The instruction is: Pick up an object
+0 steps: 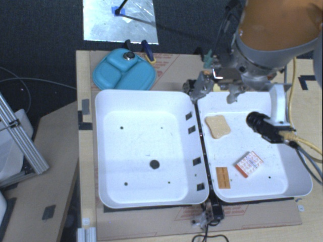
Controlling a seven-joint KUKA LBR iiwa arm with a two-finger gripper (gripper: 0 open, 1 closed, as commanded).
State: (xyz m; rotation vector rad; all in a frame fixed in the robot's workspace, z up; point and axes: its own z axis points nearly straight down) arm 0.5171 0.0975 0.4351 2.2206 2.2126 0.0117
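Up high, arm (275,29) over r. bin (282,183)

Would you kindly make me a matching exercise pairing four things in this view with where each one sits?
Things:
1. tan sponge
2. patterned red and white packet
3. small dark disc
4. blue container

Places:
A. left bin
B. on the bench behind the left bin
C. right bin, far half
D. right bin, near half

Pairs: 1-C, 2-D, 3-A, 4-B
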